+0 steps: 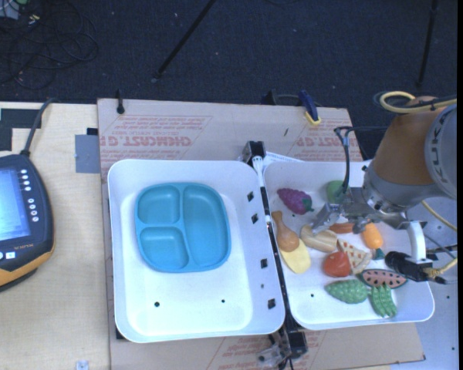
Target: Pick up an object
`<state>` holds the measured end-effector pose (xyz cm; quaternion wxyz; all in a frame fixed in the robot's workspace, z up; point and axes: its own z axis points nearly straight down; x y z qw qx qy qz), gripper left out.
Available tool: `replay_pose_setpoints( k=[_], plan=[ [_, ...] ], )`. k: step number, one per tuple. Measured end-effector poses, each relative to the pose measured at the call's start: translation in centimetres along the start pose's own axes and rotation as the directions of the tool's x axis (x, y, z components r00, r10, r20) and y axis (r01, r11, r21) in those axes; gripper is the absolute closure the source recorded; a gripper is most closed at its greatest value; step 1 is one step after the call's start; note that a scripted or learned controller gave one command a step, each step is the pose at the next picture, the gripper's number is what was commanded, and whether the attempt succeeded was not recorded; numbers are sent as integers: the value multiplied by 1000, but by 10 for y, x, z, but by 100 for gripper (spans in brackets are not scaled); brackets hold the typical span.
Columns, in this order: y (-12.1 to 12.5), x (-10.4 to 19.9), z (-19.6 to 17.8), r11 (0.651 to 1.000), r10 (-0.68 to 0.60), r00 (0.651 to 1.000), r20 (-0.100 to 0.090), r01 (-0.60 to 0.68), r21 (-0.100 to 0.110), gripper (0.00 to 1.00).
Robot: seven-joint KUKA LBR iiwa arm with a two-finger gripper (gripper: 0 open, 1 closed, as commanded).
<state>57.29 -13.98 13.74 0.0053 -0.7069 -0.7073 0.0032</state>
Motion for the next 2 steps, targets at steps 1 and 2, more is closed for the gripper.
replay_pose_setpoints(
  k=[1, 2],
  plan=[
    [1, -56, 37, 1000, -5, 1000, -2, 5, -15, 0],
    [62, 17, 43, 1000, -7, 1000, 4, 7, -24, 0]
  ],
)
